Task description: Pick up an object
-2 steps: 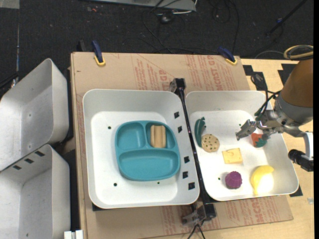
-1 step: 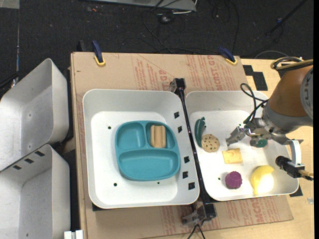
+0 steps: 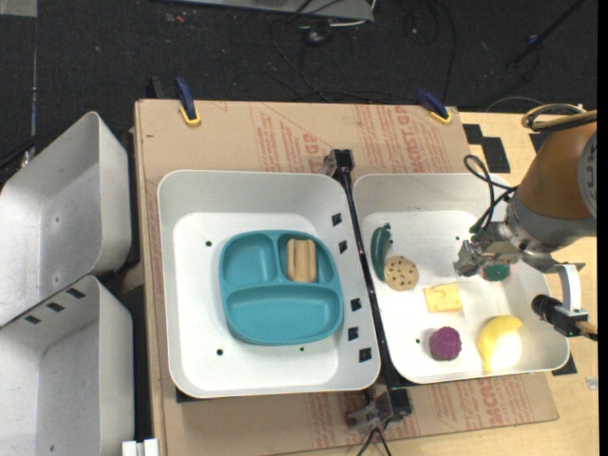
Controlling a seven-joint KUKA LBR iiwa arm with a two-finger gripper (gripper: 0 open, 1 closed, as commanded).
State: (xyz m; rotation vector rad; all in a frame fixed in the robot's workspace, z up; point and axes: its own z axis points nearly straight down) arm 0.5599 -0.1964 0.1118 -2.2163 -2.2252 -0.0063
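Step in hand looks like the reach/descend phase: the gripper (image 3: 478,259) sits low in the right bin (image 3: 418,193), near its right wall, w/ a small teal round object (image 3: 496,273) just beside it on the lower right. Can't tell if the fingers are apart or together; they read as a dark cluster, too small to resolve. Nothing visibly between them, so no grasp yet as far as I can judge.

Likely target = the teal round object, touching or nearly touching the gripper's lower right side, partly hidden by it. Other candidates in the same bin: yellow square piece (image 3: 443,298) below-left of the gripper, cookie (image 3: 401,274) further left, purple ball (image 3: 445,343) and yellow lemon-like item (image 3: 501,340) near the front wall, green curved piece (image 3: 381,251) by the left wall.

Next move, imo: centre over 1 object, drop the last bit, close, lift straight up. Risk: nudging the teal object against the wall.

Left bin (image 3: 190,283) holds a teal divided tray (image 3: 275,313) w/ a tan block (image 3: 301,259) in 1 compartment, well apart from the gripper.
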